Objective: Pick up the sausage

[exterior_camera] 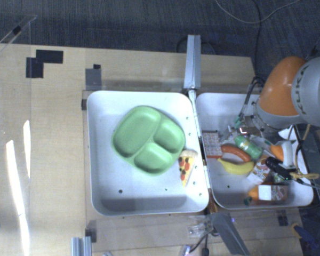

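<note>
Hovering over the right bin (pixel 216 111), the gripper (pixel 246 126) sits low above the heap of toy food, and whether its claw is spread or closed I cannot tell from this slanted view; nothing can be seen caught in it. Just below and a little left of it lies the sausage (pixel 236 152), a reddish-orange curved piece resting across the pile, with a green bottle-like item (pixel 249 145) touching its upper side and a yellow banana (pixel 236 167) pressed against its lower side. A carton (pixel 210 144) lies just left of them, and an orange-capped bottle (pixel 264 193) sits near the bin's front wall. To do this step well, the approach should probably come down over the sausage's middle, with the claw closing across its narrow width rather than along its length, so the green item and the banana are not caught too. Farther out, the left bin (pixel 104 196) holds a green divided plate (pixel 148 138) and a pizza slice (pixel 186 166).
</note>
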`<state>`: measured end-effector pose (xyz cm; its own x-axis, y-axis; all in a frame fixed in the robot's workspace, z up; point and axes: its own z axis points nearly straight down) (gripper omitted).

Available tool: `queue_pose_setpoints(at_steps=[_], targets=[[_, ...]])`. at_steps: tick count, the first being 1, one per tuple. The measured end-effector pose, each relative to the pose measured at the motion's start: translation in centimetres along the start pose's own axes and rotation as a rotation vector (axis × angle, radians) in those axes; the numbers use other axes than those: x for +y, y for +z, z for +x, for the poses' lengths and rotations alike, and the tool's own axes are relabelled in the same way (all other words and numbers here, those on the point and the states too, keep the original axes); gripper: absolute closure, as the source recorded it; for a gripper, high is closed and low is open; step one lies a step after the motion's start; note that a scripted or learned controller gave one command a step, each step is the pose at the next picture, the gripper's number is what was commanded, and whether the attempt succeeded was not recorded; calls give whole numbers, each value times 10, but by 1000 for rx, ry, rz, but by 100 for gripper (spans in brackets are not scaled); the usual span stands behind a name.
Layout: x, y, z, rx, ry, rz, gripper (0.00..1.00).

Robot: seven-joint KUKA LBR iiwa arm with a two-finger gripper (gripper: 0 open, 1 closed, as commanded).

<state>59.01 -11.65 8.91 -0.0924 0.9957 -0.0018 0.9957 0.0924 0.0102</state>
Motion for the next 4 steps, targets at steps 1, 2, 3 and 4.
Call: queue_pose_setpoints(at_steps=[1, 2, 3, 4], targets=[[1, 0, -27, 0, 101, -1, 0], [-31, -3, 10, -10, 14, -11, 0], [-56, -2, 21, -4, -31, -9, 0], [-88, -2, 27, -2, 40, -10, 0]])
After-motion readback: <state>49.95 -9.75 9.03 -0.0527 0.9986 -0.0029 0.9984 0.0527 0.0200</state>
